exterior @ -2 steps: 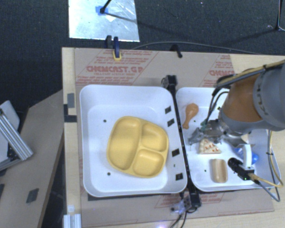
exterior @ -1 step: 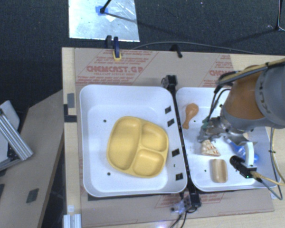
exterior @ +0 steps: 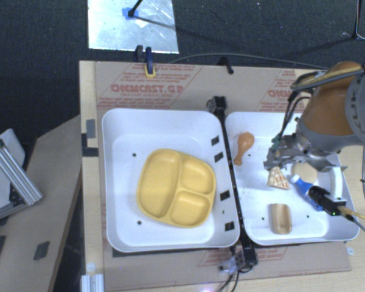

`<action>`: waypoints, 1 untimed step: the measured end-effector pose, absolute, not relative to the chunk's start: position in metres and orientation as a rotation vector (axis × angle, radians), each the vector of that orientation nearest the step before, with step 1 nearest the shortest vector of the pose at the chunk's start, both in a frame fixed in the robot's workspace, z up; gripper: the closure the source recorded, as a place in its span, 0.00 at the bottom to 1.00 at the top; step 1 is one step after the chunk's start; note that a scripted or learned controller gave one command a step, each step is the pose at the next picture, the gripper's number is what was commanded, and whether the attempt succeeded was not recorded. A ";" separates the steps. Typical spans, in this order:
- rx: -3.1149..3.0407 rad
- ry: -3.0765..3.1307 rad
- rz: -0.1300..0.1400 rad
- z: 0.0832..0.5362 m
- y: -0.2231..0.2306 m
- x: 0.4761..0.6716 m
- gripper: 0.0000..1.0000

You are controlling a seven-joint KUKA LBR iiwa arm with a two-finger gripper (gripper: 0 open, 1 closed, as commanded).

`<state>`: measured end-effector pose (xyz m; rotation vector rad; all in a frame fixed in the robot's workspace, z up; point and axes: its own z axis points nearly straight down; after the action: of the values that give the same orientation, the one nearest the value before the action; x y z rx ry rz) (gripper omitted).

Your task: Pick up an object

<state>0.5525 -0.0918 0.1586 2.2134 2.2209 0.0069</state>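
Note:
The right bin (exterior: 255, 233) holds three toy foods. An orange-brown drumstick (exterior: 243, 145) lies near its left wall. A tan bread-like piece (exterior: 280, 218) rests toward the front. A triangular slice with a criss-cross pattern (exterior: 278, 179) lies at the middle right. My gripper (exterior: 278, 162) hangs right over the slice's upper edge, reaching in from the right. From this slanted view I cannot tell whether it touches the slice.
The left bin (exterior: 118, 139) carries a yellow divided plate (exterior: 176, 187). A black divider (exterior: 227, 175) runs between the two bins. A small blue piece (exterior: 300, 185) sits just right of the slice. The grey and orange arm (exterior: 334, 114) covers the right bin's back right corner.

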 end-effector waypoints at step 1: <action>2.213 2.223 0.007 0.207 -0.083 0.552 1.00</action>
<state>0.5522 -0.0830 0.2074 2.2128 2.2228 0.0068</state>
